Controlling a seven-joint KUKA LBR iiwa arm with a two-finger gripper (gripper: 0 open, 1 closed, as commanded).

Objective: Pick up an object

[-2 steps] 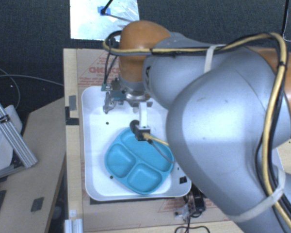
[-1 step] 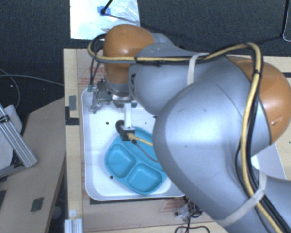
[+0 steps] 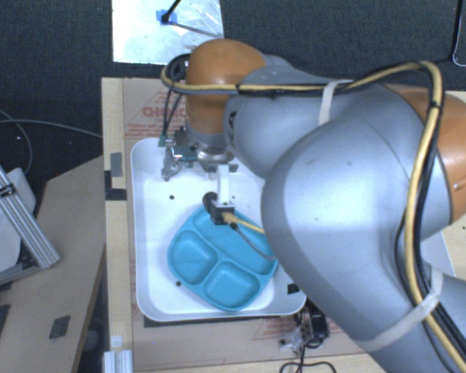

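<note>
While gripper [image 3: 173, 162] hangs over one bin [image 3: 151, 231], opening cannot be told; one blue tray [image 3: 210, 266] inside, three wells.

Robot lab: grey arm [image 3: 349, 208] over white bin [image 3: 151, 208], alu frame [image 3: 15, 224] nearby.

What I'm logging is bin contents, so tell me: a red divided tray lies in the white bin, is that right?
Not quite. The divided tray is blue, not red, as the camera view shows. The rest holds: it lies in the white bin.
</note>
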